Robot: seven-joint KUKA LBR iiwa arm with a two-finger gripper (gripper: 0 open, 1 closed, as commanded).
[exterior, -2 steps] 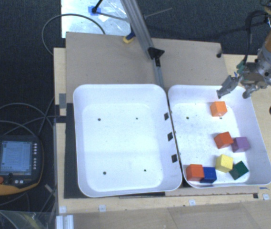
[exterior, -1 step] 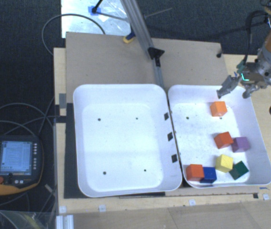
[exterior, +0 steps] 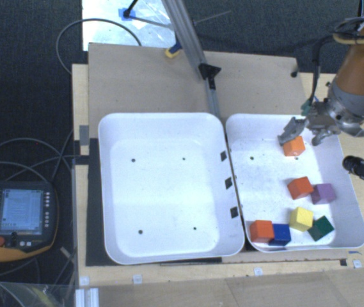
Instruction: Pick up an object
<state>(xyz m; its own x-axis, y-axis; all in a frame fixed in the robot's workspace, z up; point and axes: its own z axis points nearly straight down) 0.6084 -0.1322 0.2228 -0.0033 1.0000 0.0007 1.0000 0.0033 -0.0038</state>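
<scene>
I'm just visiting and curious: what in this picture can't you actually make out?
- Camera view: whether the gripper grips the orange block just below it; too small and blurred.
- The arm: cut off by the right edge.
- The blue block: partly hidden behind the right bin's near rim.
- The handheld screen: text too small.

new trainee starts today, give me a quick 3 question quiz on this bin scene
1. True or false: all the blocks lie in the right bin.
2. Which block lies nearest the gripper? A) yellow block B) the upper orange block C) green block
3. Fill in: the blue block touches the ___ block at the bin's near edge.

Key:
1. True. The left bin holds no blocks.
2. B. The upper orange block sits just below the gripper; the yellow block and green block lie near the front.
3. Orange: the lower orange block.
</scene>
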